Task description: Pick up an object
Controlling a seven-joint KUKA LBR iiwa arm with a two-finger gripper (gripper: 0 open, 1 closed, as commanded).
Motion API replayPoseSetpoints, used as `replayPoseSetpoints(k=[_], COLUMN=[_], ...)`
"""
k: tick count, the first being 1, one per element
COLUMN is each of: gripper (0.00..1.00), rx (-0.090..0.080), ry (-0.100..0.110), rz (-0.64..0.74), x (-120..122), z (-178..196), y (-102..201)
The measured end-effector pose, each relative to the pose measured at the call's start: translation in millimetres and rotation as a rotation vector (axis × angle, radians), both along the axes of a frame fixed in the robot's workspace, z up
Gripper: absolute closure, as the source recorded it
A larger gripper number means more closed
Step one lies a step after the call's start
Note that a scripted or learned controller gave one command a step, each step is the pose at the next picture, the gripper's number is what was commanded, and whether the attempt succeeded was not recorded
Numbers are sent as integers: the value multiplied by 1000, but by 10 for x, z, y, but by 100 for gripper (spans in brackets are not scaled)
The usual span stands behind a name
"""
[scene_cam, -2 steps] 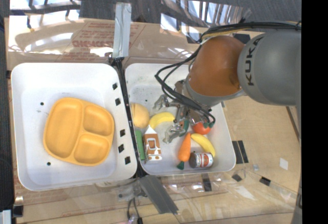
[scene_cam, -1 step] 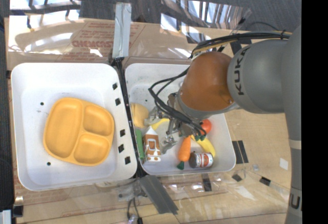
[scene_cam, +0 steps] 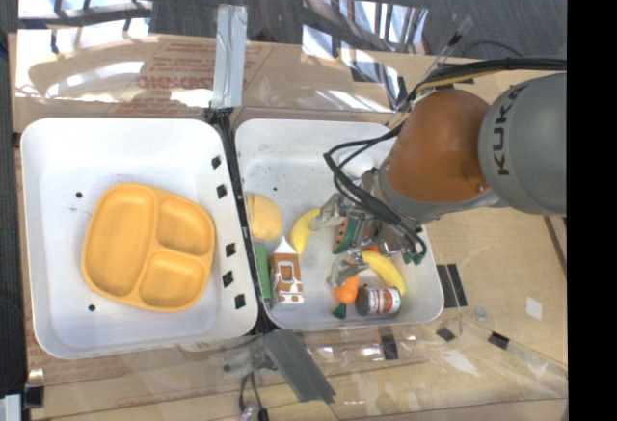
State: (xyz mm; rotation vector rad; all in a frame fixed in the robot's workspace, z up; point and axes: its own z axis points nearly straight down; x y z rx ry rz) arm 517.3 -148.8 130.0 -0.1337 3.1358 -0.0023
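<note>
a slanted view from above showed two shallow white bins side by side on a bench. the left bin held a yellow divided plate, lying flat. the right bin held a cluster of small things near its front: a pale yellow round fruit, a banana, a green stick, a small carton, a carrot, a can on its side and a second banana. the grey arm with its orange band reached in from the right. its gripper hung low among these things, between the two bananas; whether its fingers were apart or together could not be told, wrapped in cables.
</note>
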Motion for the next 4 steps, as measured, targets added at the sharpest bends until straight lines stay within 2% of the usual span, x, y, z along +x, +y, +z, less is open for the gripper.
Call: replayPoseSetpoints(k=[1, 2, 3, 4], gripper=[0, 0, 0, 100], rx=[-4, 0, 3, -6], ry=[1, 0, 5, 0], rz=[114, 272, 408, 406], x=[250, 513, 292, 317], z=[-355, -372, -386, -260], y=[469, -11, 536, 497])
